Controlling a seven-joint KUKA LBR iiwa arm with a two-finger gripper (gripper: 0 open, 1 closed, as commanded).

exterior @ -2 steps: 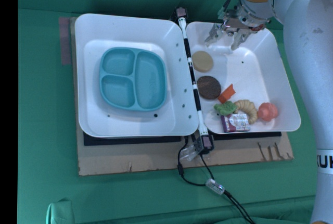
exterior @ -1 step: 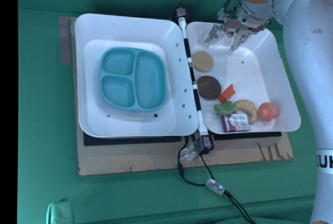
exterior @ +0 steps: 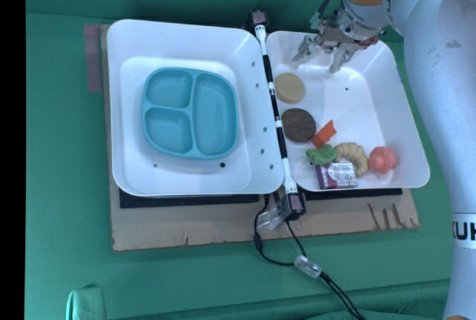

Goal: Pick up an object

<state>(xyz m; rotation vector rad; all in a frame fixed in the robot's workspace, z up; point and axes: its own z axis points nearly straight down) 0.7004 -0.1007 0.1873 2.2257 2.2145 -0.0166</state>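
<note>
Your gripper (exterior: 321, 56) hangs over the upper part of the right bin (exterior: 387, 99), fingers spread, nothing between them. Just below it lies a pale round biscuit (exterior: 289, 87); below that, a dark brown patty (exterior: 298, 124). Lower right of the frame, bunched together: carrot piece (exterior: 323, 134), green leaf (exterior: 322, 155), croissant (exterior: 352, 155), small packet (exterior: 337, 175), red fruit (exterior: 382, 159). The left bin (exterior: 126, 88) carries a blue divided plate (exterior: 190, 112).

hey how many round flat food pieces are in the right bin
2. A tan disc lies near the bin's left wall; a dark brown disc sits just below it. Others could hide in the pile at the lower edge.
</note>
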